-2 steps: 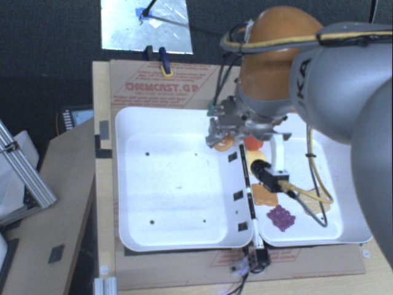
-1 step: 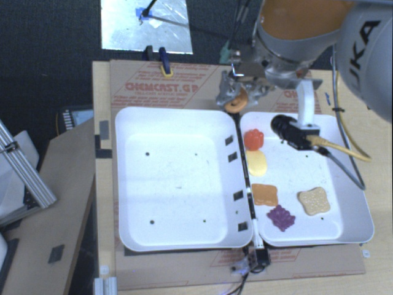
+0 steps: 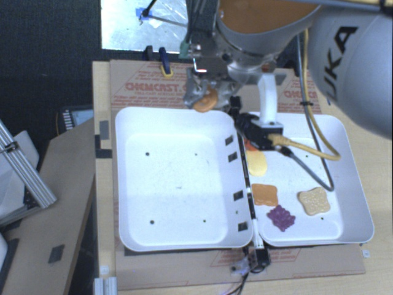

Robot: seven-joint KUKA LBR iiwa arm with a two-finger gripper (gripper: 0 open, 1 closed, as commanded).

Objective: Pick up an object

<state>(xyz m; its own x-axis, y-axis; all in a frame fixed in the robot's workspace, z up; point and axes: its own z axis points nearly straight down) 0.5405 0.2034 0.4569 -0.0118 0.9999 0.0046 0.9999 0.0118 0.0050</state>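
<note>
Lifting looks underway: hand (image 3: pixel 204 97) pinches an orange piece (image 3: pixel 205 102) above the left bin (image 3: pixel 132 128); next, carry it steadily.

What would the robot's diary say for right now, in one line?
gripper: above left bin's far rim | holding: small orange piece | right bin: yellow piece, orange slice, purple grapes, toast

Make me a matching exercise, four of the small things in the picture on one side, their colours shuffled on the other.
Things:
1. bumpy grape-like cluster
2. bread-slice-shaped piece
3. square flat block
4. rounded oval piece beside the divider

Colours:
A. yellow
B. orange
C. purple
D. tan

Pairs: 1-C, 2-D, 3-B, 4-A. All four lie in the right white bin.
</note>
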